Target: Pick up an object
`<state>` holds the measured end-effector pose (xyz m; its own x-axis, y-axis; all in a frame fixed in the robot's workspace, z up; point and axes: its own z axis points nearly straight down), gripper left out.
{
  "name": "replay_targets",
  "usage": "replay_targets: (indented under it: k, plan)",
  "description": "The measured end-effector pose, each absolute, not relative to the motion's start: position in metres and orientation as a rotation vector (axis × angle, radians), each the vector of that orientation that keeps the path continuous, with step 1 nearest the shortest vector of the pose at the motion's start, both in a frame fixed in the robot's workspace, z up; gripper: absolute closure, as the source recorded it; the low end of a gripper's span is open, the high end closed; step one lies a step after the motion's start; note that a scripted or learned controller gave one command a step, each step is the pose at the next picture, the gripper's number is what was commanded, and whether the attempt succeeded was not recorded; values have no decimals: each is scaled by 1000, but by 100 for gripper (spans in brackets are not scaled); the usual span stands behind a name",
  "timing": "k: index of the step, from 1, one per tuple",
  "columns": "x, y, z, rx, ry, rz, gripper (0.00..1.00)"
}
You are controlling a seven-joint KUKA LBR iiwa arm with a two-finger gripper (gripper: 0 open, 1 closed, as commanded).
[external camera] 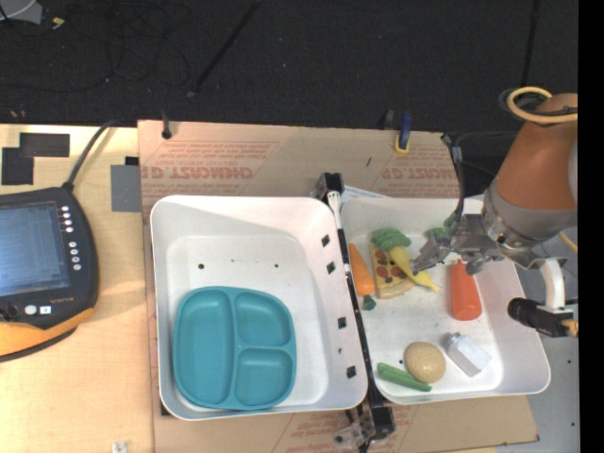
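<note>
Approach step, nothing grasped. Gripper (444,248) low over right bin (528,371), fingers apart, hovering at 3 o'clock of yellow banana-like toy (408,264). Next: centre over toy, descend, close. Toy small, curved, glossy, crowded by green piece (389,239); orange bottle (463,292) at 5 o'clock.
</note>
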<state>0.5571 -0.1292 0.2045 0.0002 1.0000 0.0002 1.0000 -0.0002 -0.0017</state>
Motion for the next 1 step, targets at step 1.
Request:
replay_targets:
  k: [1]
  plan:
    - [619, -134, 97, -2215, -2224, 4, 0]
